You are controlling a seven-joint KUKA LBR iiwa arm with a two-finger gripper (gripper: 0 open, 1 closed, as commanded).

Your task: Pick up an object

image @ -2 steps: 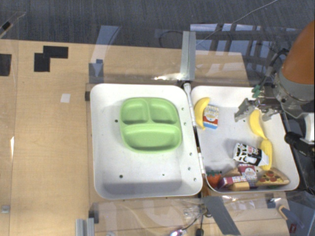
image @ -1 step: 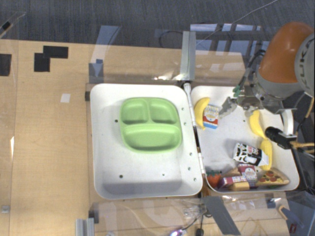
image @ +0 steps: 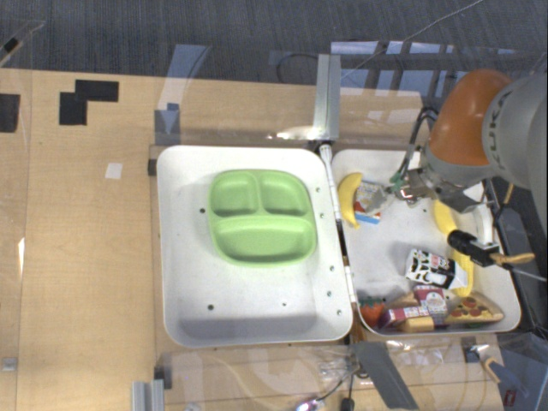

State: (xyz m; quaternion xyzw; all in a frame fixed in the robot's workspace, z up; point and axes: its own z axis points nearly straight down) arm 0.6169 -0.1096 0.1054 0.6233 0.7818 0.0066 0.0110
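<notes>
The left bin [image: 248, 324] is sitting just beside the right bin [image: 381, 251], and a divided plate [image: 259, 215] is lying in the left bin. Right of this plate, in the right bin, a banana [image: 348, 199] is lying against the shared wall. The gripper [image: 409, 187] is hanging right of the banana. A patterned card [image: 430, 268] and small packages [image: 419, 311] (piled together) are lying nearer the front.

A robotics lab: white bins [image: 171, 229] on a cabled wooden bench [image: 77, 229].
</notes>
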